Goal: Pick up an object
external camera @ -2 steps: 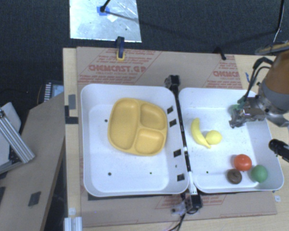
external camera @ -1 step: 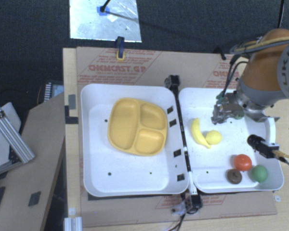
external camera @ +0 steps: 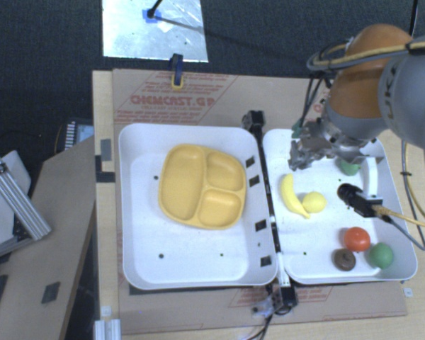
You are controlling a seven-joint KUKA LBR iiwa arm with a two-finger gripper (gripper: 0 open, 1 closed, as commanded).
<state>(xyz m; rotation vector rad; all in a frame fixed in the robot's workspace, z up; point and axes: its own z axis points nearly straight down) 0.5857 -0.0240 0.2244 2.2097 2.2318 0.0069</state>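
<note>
As the grey arm [external camera: 404, 98] reaches in over the desk [external camera: 103, 225] from the right, its tool [external camera: 303, 156] hangs above the back corner of the right bin [external camera: 319, 264], nearest the divider. The left bin [external camera: 138, 211] holds a yellow divided plate [external camera: 200, 186], well apart from the tool. Whether the tool is apart or together cannot be told at this angle, and nothing is seen clamped in it.

Things to pick lie in the right bin. A banana [external camera: 292, 195] rests just in front of the tool, touching a yellow ball [external camera: 314, 202] at its lower end. A green piece [external camera: 350, 167] sits half hidden close under the wrist. A red ball [external camera: 356, 239], a green ball [external camera: 380, 255] and a small brown piece [external camera: 344, 259] cluster near the front right corner.

By the look of it, the step in hand is the approach, with no grasp yet made. The banana seems the likeliest target. The next move calls for a short shift forward and a drop over the banana's middle, clear of the ball beside it.
</note>
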